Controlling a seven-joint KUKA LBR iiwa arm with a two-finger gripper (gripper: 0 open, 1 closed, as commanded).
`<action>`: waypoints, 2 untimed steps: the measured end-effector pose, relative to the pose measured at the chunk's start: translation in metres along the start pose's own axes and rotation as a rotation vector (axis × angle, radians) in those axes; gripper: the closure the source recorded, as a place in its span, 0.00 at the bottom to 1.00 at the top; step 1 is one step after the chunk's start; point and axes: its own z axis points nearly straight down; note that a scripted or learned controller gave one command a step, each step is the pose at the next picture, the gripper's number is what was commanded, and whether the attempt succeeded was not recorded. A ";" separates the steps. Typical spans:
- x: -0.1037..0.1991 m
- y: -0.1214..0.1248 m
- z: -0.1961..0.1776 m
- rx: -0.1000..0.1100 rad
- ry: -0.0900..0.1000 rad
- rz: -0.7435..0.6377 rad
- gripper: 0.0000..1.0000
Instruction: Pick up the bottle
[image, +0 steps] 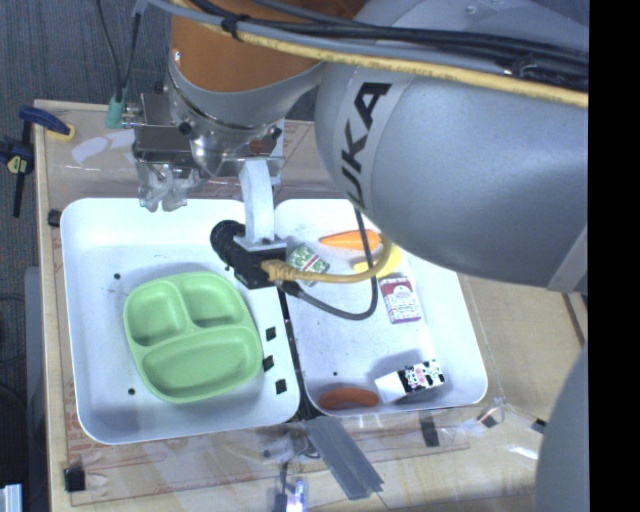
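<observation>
A small bottle with a red and white label (399, 299) lies on its side in the right bin (455, 330), near that bin's middle. My gripper (163, 193) hangs over the far left corner of the left bin (90, 300), well away from the bottle and on the other side of the divider between the bins. I see nothing held in it. The big grey arm covers the far part of the right bin.
A green divided plate (194, 336) fills the middle of the left bin. In the right bin lie an orange carrot-like piece (348, 240), a small green and white packet (306, 262), a white patterned box (412, 379) and a brown oval thing (348, 398).
</observation>
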 end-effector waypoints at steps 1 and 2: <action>-0.008 0.030 0.000 0.001 0.000 0.541 1.00; 0.000 0.047 -0.001 -0.003 0.001 0.026 1.00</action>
